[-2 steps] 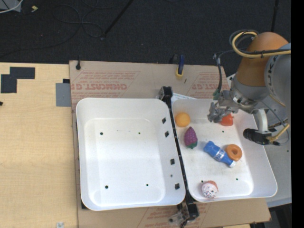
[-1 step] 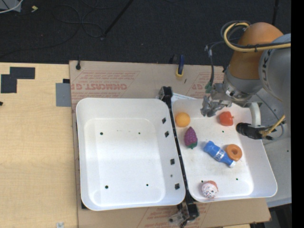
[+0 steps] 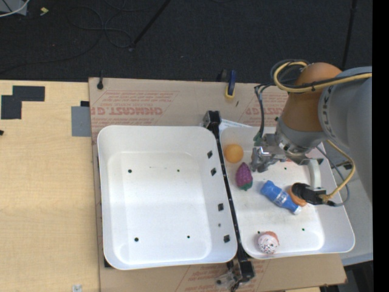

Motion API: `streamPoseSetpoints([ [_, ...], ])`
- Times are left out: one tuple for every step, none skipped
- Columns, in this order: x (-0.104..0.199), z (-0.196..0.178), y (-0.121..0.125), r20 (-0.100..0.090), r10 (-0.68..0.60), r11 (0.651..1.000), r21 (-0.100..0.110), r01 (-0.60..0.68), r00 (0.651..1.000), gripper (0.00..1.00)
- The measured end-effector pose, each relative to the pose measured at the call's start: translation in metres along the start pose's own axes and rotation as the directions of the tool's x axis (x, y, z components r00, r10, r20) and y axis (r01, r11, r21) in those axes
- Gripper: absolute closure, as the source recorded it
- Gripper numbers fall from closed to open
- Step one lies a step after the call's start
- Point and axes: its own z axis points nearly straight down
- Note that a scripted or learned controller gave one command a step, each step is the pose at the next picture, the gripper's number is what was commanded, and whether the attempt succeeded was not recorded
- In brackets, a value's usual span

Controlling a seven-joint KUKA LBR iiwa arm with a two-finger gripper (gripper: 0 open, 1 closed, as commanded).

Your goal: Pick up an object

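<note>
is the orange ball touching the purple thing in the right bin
Apart. The camera view shows a strip of white bin floor between the orange ball and the purple object below it.

You have open floor across the whole left bin. In the right bin, an orange ball, a purple fruit, and a blue bottle crowd the middle. A speckled ball sits at the near rim, with bare floor to its right.
</note>
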Motion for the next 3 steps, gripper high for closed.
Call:
streamPoseSetpoints([
  [-0.001, -0.005, 0.002, 0.001, 0.001, 1.000, -0.008, -0.001, 1.000, 0.00],
  [0.025, 0.033, 0.026, 0.002, -0.002, 1.000, -0.008, 0.002, 1.000, 0.00],
  [0.023, 0.031, 0.026, 0.002, 0.001, 1.000, -0.009, -0.001, 1.000, 0.00],
])
